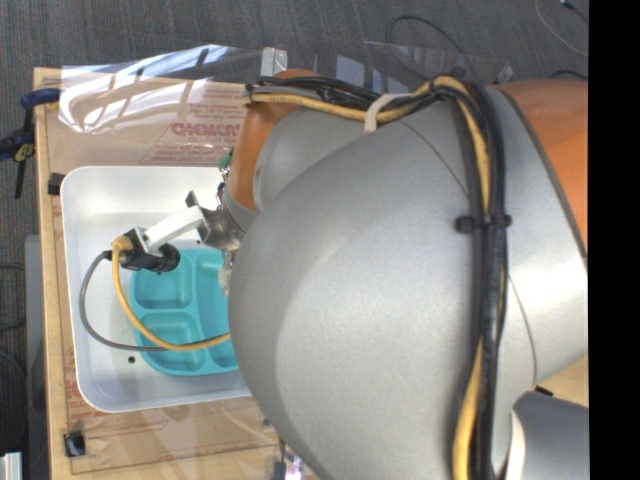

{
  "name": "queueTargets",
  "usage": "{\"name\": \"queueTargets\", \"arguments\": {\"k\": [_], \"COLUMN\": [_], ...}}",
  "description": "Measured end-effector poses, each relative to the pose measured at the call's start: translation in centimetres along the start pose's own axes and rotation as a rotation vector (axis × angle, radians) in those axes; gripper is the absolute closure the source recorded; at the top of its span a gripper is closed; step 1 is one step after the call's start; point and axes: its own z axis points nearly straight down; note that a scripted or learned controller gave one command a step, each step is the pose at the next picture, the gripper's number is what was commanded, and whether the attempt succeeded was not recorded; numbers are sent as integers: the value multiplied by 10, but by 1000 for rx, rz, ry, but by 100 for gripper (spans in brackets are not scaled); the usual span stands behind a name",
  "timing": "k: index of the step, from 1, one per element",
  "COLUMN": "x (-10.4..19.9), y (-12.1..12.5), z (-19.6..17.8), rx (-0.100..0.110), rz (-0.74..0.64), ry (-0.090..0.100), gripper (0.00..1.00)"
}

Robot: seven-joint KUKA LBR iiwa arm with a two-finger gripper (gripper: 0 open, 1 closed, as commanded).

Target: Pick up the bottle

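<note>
The grey arm (400,298) looms large over the bench (150,438), its orange band (555,158) toward the upper right of the view and a bundle of black and yellow cables (480,228) running down its casing. Below and left of the arm lies a white bin (75,268) — inside it sits a turquoise compartment tray (185,313), partly covered by the arm's bulk. Just above the tray's upper-left corner, a white piece with a black fitting (150,253) juts out from under the arm, and a yellow cable (135,318) and a dark cable (90,308) loop from that fitting across the tray and the bin floor. Whether this is the gripper I cannot tell, nor how its fingers stand. The bottle cannot be made out. A sheet of clear plastic with red lettering (170,118) lies beyond the bin's far edge.
</note>
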Motion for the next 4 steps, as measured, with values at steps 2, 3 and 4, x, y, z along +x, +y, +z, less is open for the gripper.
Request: {"name": "queueTargets", "arguments": {"k": [2, 3, 4], "x": [-34, -36, -30], "y": [-38, -23, -62], "z": [-90, -48, -40], "rx": [1, -1, 2], "rz": [-265, -27, -356], "ry": [-1, 0, -6], "gripper": [100, 100, 100]}}
